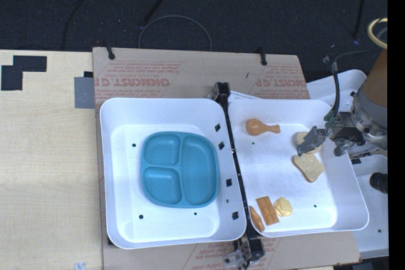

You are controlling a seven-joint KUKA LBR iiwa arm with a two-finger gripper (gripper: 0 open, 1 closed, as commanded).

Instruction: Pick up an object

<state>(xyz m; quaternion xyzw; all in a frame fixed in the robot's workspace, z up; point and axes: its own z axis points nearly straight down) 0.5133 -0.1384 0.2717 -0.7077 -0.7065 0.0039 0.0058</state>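
Your left bin (120, 136) carries a blue divided plate (179, 169); the right bin (345, 212) holds a toast slice (309, 167), a drumstick (261, 128), small pieces near the front. The gripper (324, 141) hangs beside the toast — fingers parted, gripping nothing.

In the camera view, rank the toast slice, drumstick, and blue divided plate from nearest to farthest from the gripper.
1. Toast slice: right bin, just below the gripper.
2. Drumstick: same bin, toward its upper left.
3. Blue divided plate: left bin, farthest.
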